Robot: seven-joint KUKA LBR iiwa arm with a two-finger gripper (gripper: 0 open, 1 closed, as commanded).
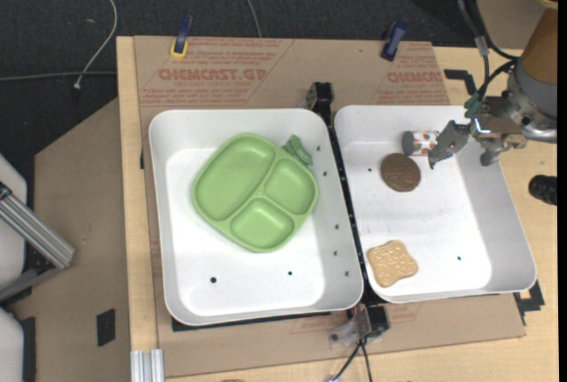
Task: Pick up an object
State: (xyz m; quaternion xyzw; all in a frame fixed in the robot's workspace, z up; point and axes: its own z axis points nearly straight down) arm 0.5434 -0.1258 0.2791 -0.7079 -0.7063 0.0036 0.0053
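While the arm [539, 61] reaches in from three o'clock, its gripper [468, 144] hangs over the upper edge of the right bin [496, 221], toward that bin's one o'clock corner. Two dark fingers [446, 144] point down and stand apart from each other, one nearer the bin's middle and one nearer its right rim; nothing sits between them.

Three things lie in the right bin. A small grey and white item with a red mark [419, 142] rests near the top rim, at about twelve o'clock in the bin, just beside the left finger; whether they touch cannot be told. A round brown disc [401, 173] lies just below it, close to that item and a little toward seven o'clock from the gripper. A tan, bumpy cracker-like piece [392, 263] sits well apart from both, near the bin's seven o'clock corner.

At nine o'clock from all this, the left bin [177, 265] holds a green divided plate [255, 192], lying flat and turned at an angle, with three compartments. A small dark green object [299, 150] touches the plate's rim at its one o'clock side.

Both bins rest side by side on a cardboard sheet [151, 79], which is held at its far edge by two blue clamps [183, 32].
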